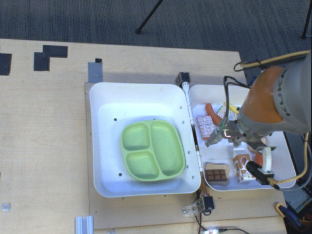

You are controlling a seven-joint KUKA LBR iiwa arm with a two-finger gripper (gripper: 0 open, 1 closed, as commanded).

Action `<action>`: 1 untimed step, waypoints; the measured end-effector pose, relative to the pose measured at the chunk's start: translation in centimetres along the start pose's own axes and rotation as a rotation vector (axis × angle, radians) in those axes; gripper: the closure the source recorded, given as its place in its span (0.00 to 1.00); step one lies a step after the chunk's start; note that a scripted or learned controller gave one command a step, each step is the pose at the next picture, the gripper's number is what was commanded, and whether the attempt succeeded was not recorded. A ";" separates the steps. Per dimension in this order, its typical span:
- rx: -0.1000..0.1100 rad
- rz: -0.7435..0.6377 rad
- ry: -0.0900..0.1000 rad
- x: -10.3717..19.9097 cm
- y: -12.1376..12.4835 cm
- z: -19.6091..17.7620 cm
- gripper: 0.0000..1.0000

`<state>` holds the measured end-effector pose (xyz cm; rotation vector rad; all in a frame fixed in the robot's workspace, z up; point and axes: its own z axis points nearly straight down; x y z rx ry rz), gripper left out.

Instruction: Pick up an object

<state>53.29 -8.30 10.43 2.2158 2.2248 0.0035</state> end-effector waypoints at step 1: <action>-0.006 0.002 -0.001 -0.8 -4.2 1.8 0.00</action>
